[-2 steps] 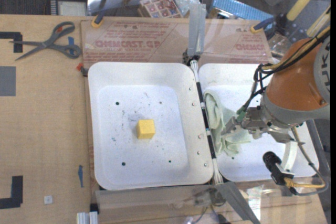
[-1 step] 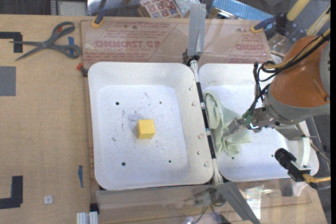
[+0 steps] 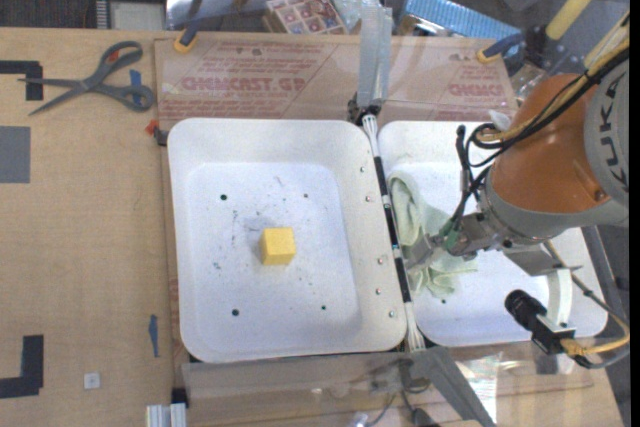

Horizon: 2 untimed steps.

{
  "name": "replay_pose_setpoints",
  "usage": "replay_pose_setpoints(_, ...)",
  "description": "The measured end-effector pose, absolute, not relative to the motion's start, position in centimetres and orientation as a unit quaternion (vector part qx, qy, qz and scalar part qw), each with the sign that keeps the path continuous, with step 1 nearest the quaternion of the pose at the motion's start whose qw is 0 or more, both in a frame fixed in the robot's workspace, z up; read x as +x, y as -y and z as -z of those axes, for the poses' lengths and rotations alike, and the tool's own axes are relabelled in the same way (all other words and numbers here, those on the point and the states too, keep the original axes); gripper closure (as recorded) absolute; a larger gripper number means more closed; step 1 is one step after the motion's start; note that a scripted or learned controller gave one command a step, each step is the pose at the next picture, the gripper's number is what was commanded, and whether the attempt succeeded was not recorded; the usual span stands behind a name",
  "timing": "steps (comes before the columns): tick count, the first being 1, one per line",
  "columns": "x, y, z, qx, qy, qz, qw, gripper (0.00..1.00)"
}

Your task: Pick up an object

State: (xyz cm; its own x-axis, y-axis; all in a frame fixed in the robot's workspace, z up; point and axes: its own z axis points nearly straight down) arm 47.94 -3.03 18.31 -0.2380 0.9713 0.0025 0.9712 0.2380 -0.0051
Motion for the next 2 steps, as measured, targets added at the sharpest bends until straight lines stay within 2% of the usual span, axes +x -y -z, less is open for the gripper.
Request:
replay_pose_setpoints(1, 49.5, 5.8, -20.4, -0.436, 0.900, 0.0001, -0.001, 0.00)
replay_pose_setpoints(2, 48.2, 2.7, -18.3, -0.403, 0.915, -0.0005, 0.002, 0.00)
